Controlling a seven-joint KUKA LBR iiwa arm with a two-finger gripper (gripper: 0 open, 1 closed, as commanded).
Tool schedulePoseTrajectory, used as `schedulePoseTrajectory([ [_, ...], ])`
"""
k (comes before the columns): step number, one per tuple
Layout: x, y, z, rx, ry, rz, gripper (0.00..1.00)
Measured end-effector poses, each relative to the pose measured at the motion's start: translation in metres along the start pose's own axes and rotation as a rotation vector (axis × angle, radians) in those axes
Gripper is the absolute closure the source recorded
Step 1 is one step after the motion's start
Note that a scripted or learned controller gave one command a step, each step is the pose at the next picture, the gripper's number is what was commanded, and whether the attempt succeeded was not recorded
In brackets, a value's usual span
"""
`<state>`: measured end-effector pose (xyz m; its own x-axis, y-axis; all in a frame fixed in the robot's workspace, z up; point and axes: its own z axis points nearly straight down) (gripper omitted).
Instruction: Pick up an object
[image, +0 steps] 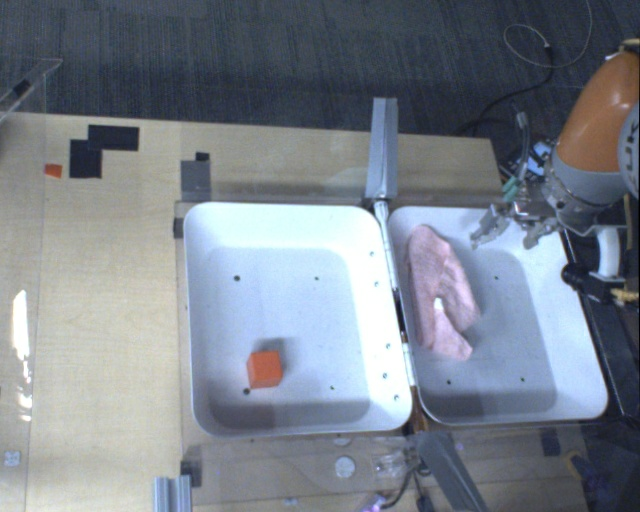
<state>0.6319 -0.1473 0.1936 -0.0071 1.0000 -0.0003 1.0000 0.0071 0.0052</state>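
Grey arm (600, 130) reaches over the right bin (560, 300), its claw (512, 228) spread, holding nothing.

Bench (110, 300): pale wood top, seen from above at a slant.
Left bin (200, 300): white, shallow, resting on bench.
Right bin (575, 340): white, touching left bin's side.
Black marks (98, 148): far left corner.
Small orange square (53, 171): beside them.

Left of the metal post (381, 150) that rises behind the bins, black patches (98, 147) and a small orange square (53, 171) mark the wooden bench (100, 320).
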Motion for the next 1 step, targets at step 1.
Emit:
schedulePoseTrajectory([
  [1,0.0187,-0.0015,0.0944,-0.005,-0.001,-0.277,0.0],
])
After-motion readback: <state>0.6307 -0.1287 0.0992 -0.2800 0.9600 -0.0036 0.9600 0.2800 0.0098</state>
